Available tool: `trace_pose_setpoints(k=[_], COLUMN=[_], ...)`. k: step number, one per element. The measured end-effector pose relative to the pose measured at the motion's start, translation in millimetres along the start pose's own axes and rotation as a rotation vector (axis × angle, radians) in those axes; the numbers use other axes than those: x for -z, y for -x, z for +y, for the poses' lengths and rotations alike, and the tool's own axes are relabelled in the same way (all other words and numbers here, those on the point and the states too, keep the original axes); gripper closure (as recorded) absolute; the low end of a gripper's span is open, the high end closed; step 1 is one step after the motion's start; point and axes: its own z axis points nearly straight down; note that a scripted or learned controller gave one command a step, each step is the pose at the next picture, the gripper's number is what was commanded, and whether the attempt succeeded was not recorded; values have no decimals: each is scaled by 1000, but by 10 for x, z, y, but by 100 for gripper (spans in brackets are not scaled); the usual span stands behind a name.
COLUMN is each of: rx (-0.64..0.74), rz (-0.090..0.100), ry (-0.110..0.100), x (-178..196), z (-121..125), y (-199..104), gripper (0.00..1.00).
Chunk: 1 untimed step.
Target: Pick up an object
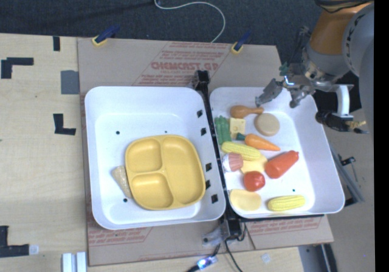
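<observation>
The round beige plastic toy bun (267, 123) lies near the back of the right white bin (322, 170), touching the brown toy drumstick (244, 111) and just behind the orange toy carrot (262, 142). It looks light, rigid and smooth, likely slippery; pinching across its widest middle seems safest. The gripper (281, 93) hovers just above it, jaws spread wide and holding nothing.
</observation>
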Motion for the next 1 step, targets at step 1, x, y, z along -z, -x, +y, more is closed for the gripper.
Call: trace_pose_setpoints(k=[1], rx=[3], rz=[-2], ry=[15], x=[100], z=[29], y=[0], gripper=[0])
